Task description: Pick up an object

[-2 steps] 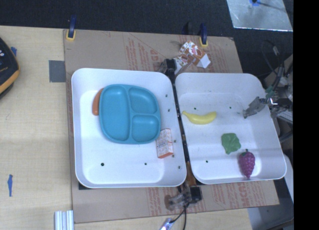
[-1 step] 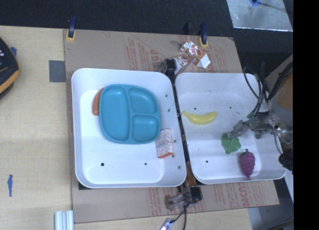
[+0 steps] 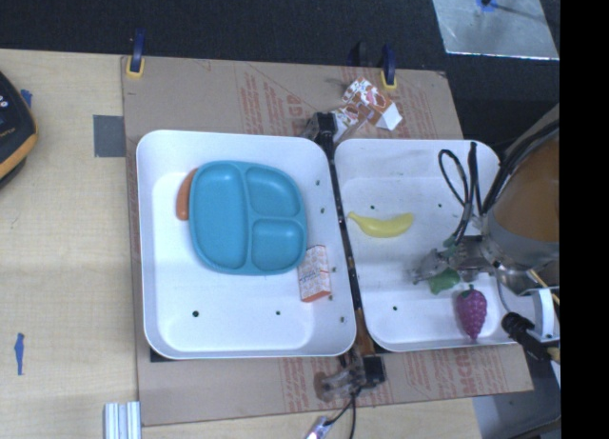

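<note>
1. Reaching in from the right edge of the camera view, the grey arm with its orange band is seen lowered over the right bin, its gripper positioned near that bin's lower right area.
2. Whether the jaws are apart or together cannot be told, since the metal parts blur against the white floor of the bin.
3. A small green item is seen just beside the jaws, touching or nearly touching them; whether it is held cannot be told.
4. A purple bunch of grapes is shown lying just below the green item, close to the bin's lower right corner.
5. A yellow banana is pictured near the middle of the right bin, well apart from the jaws.
6. Black cables are seen looping down over the bin's upper right part.
7. A blue divided plate is shown in the left bin, with an orange object partly hidden under its left edge and a small printed packet just beside its lower right corner.
8. Both bins are set side by side on brown cardboard laid over the counter.
</note>
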